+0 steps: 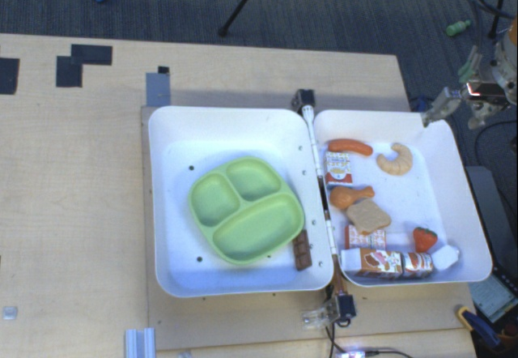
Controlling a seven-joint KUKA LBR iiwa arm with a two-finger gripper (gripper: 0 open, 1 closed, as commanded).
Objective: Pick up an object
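Gripper (463, 95) sits off the far right corner of the right bin (468, 186), outside its rim, above the bench rather than the contents. Open or clenched: cannot tell, the end is small and blurred. Nothing seen in its grasp.

Candidates, nearest the tool outward:
- Croissant (396, 159), by the far edge of the right bin, standing free. Curved and rounded; could roll out of a pinch taken across the wrong axis.
- Sausage (350, 147), far left corner, close to the inner wall. Round body, likely to squirt sideways if caught off-centre.
- Small carton (338, 168), just below the sausage, hard against the inner wall. Little room on that side for a descent.
- Drumstick (350, 196) and bread slice (369, 217), mid bin, touching or overlapping. A grab here may catch both or nudge one aside. The bread lies flat, so a closing pinch could skate over it.
- Strawberry (425, 239) and a white piece (445, 255), near right corner, just beside each other.
- Long cartons (387, 263), along the near edge, tight to the wall.

Left bin (162, 186): green divided plate (247, 208) in the middle, brown bar (301, 251) by its near right corner, touching the plate's edge. The plate looks too wide for a plain pinch.

Main risk, as judged: crowding and walls force a glancing contact and an empty closure.
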